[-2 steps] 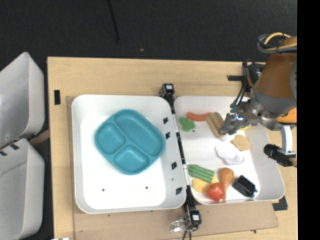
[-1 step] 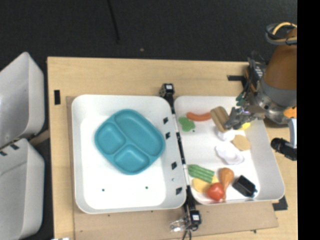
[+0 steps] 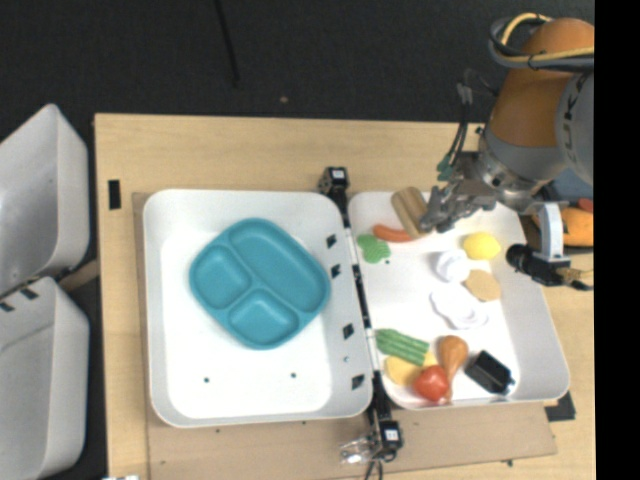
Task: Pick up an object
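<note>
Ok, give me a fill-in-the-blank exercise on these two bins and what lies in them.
1. The blue divided plate lies in the ____ bin.
2. The gripper hangs over the far end of the ____ bin.
3. The tomato sits at the near edge, beside a ____ block.
4. The lemon is coloured ____.

Missing words: left; right; black; yellow

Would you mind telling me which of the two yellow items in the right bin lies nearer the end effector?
The yellow lemon-like piece at the bin's upper right, just beside the end effector. The other yellow piece sits far off at the bottom edge, by the red tomato.
</note>
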### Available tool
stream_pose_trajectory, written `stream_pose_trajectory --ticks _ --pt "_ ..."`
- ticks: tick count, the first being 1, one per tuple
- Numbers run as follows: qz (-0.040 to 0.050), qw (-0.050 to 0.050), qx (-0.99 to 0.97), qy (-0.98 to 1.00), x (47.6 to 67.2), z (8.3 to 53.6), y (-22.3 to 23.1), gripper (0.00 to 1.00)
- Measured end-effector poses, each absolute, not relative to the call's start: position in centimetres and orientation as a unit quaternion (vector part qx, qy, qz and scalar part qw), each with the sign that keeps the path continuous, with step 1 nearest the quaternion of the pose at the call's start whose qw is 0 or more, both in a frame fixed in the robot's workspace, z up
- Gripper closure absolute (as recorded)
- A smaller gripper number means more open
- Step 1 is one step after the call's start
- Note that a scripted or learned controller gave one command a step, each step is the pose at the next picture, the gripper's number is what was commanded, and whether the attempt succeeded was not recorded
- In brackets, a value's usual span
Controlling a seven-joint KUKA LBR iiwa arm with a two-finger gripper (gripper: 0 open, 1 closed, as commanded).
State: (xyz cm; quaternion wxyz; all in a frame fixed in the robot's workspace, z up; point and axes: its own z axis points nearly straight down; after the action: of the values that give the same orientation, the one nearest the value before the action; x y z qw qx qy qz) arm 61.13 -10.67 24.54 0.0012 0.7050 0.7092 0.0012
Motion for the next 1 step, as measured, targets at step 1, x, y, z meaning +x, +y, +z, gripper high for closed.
stream_pose_trajectory --ticks 1 --pt "-0.0001 0.001 0.706 0.708 63.45 23.68 -6.98 1.0"
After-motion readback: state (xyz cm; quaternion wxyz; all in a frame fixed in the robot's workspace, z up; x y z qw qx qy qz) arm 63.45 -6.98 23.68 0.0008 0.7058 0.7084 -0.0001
